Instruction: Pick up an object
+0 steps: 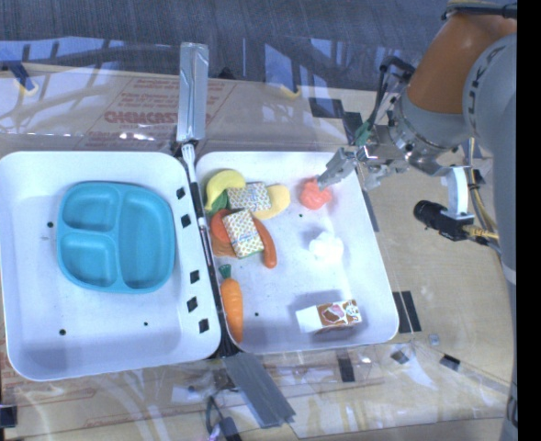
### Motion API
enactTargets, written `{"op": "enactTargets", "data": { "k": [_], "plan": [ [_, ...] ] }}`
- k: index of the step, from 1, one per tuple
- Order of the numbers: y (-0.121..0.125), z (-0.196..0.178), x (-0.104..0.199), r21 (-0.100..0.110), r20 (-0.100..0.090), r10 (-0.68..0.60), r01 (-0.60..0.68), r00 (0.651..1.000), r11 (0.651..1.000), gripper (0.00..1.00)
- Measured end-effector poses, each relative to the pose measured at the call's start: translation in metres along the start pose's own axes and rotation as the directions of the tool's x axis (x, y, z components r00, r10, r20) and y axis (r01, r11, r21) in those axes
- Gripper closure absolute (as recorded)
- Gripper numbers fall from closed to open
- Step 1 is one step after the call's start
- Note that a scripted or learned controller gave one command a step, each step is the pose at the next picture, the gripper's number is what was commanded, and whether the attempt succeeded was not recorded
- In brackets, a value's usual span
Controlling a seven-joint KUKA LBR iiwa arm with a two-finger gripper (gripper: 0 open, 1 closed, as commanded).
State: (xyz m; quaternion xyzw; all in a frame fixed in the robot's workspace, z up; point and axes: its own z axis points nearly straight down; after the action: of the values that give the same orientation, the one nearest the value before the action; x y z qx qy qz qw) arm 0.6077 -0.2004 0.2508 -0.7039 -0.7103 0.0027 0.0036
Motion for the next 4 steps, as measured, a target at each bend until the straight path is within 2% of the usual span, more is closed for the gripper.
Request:
{"op": "enactTargets", "data": {
  "k": [1,2,3,4],
  "plan": [
    [-0.009,0.014,-0.001,0.000,-0.001,0.095,-0.095,0.995,0.995,0.00],
    [-0.024,0.131,0.077,0.002,-0.001,0.201,-0.201,0.980,0.980,0.00],
    [-0.026,0.150,0.078,-0.026,0.001,0.076,-0.076,0.997,0.997,0.00],
    [-0.026,0.151,0.077,-0.026,0.001,0.076,-0.076,0.997,0.997,0.00]
  ]
}}
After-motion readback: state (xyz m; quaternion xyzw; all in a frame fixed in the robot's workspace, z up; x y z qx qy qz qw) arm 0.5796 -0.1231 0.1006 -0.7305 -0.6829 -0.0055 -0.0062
